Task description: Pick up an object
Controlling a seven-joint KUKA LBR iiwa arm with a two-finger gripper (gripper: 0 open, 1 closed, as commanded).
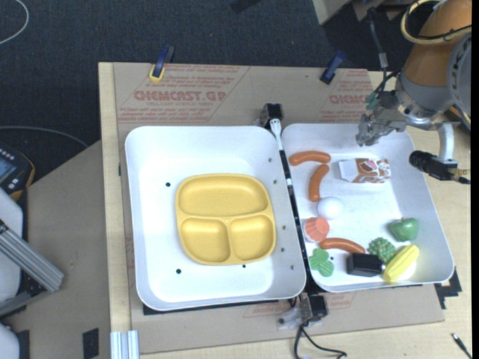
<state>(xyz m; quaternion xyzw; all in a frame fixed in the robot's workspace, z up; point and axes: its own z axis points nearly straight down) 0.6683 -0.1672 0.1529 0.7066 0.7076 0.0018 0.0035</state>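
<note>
Small toy foods spread in the right bin (430, 193), two orange sausages (313, 169) at the top, white-and-brown carton (364, 170) lying flat, white egg (330, 207), green pepper (404, 229), yellow corn (401, 263), black block (364, 264) near the front.

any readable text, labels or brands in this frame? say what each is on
"CHEMCAST GP": red print on the brown board under the bins, left of centre at the back; last letters faint.
Same red print repeats on the board's right back part, partly hidden behind the gripper; only fragments readable.
Small carton in the right bin: brown and white printing, too small to read.
</note>
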